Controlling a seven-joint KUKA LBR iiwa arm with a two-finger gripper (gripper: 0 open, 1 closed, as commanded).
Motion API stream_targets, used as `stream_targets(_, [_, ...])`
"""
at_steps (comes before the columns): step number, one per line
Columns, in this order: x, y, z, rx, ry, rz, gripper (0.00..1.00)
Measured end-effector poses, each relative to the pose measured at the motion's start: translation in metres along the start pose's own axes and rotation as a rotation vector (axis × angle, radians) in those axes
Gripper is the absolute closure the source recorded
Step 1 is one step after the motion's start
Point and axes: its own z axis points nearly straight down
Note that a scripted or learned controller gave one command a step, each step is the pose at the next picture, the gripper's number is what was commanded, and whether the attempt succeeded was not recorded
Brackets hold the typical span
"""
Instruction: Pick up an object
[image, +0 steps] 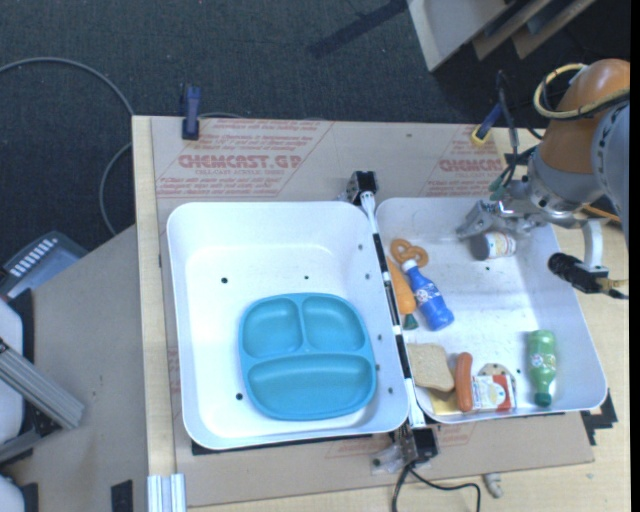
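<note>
Two shallow white bins are seen side by side on the surface (250, 150), which is covered by a brown sheet with red printing. The left bin (200, 300) is occupied by a blue divided plate (305, 355), laid flat toward its near half.

The right bin (570, 320) is reached into from the right by the grey arm (580, 150), whose orange band is seen near the upper right corner. The gripper (492, 236) is positioned low over the far part of the right bin, close to its back wall. Whether the gripper is spread or pressed together cannot be told, as its tip is blurred and seen from above. A small pale, roundish shape is seen right at the tip, but it cannot be told whether this is a held object or part of the gripper.

The objects to be picked are found in the right bin. A blue bottle (430, 300) is laid near the left wall, just beside an orange carrot-like piece (401, 290) and a brown pretzel (406, 254). At the near end, a slice of bread (432, 368), a sausage (464, 382) and a small printed packet (493, 388) are grouped closely together. A green bottle (541, 366) is laid near the right wall, well apart from the gripper.
</note>
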Motion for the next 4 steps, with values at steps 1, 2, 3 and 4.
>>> stream_targets(1, [0.0,0.002,-0.012,-0.005,-0.001,0.0,1.0])
stream_targets(2, [0.0,0.002,-0.012,-0.005,-0.001,0.0,0.0])
stream_targets(3, [0.013,-0.005,0.024,0.02,0.008,0.002,0.0])
stream_targets(4, [0.061,-0.07,0.024,0.021,0.008,0.003,0.0])
